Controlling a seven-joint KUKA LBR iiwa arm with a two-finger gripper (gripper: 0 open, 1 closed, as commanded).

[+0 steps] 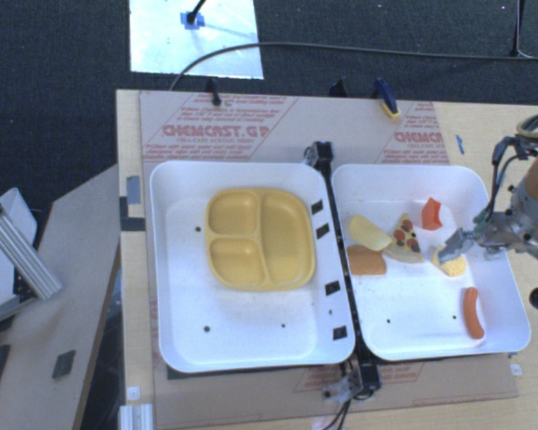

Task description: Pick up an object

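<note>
Over at roughly 3 o'clock in the right-hand shallow white bin (507, 330), a small pale-yellow chunk that looks like toy corn or cheese (455, 266) sits right under the tip of the grey two-finger gripper (452, 251), and that's my guess for what it's going for. Honestly can't tell whether the claw is wide or narrow, it's too small and blurry where it meets the chunk, so I wouldn't call it a grab yet. Biggest risk I see: the chunk is little and lumpy, so the claw could close on one corner and squirt it sideways, or just come up with nothing. Just beside it at 9 o'clock is a toy pizza slice with red dots (405, 237), then a pale-yellow oblong piece (368, 233) and a tan bread-like wedge (366, 261), so a nudge could shove the chunk into that pile. An orange-red wedge (431, 213) sits near at 11 o'clock, and an orange sausage-shaped toy (472, 313) lies at 5 o'clock, apart enough to be safe. The yellow divided plastic plate (258, 238) in the left white bin (175, 330) is well out of it.
</note>
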